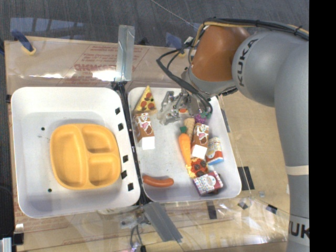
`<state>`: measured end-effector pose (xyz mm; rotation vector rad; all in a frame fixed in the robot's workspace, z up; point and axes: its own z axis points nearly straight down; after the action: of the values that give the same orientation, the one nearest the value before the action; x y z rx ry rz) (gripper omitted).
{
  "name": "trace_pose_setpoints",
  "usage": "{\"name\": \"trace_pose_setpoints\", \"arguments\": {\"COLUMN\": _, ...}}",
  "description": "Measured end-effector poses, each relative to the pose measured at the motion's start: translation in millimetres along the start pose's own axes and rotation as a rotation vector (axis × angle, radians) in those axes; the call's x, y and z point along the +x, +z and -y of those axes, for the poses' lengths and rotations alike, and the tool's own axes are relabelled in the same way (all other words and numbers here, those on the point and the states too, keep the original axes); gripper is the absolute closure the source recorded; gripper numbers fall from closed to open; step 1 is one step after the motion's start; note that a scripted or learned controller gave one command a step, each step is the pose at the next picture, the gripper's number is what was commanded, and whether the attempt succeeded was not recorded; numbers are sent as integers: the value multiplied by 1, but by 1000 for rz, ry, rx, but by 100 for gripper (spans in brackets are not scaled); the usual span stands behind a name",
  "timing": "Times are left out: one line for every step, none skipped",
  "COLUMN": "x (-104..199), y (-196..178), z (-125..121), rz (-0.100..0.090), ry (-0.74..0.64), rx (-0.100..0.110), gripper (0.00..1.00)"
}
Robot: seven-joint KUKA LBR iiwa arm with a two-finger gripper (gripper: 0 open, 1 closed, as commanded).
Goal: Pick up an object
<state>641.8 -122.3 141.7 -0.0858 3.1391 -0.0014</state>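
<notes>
- Grey and orange-banded, the KUKA arm reached in from the right and hung its gripper [176, 109] low over the upper part of the right bin [168, 159]; the step in hand appeared to be the approach to a pick, with nothing seen between the metal fingers, which looked somewhat parted (how far could not be judged from this angle).
- Candidate objects lay close by in that bin: a pizza slice [145, 101] just to the gripper's left, a carrot [185, 146] just below it, a small snack box [143, 127] near the bin's left wall, a sausage [158, 181] at the bottom, and several small packets [206, 161] along the right side.
- Next, by this reading, the gripper needed to settle on one item, drop squarely over it and close; the crowding on the right side could spoil a clean grasp.
- Lettering "KUKA" was readable on the arm; packet labels were too small to read; the left bin [23, 140] held a yellow divided tray [84, 155].
</notes>
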Motion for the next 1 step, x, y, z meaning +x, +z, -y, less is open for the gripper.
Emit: {"name": "trace_pose_setpoints", "arguments": {"x": 2, "y": -2, "z": 41, "rz": 4, "ry": -496, "rx": 2, "gripper": 100}}
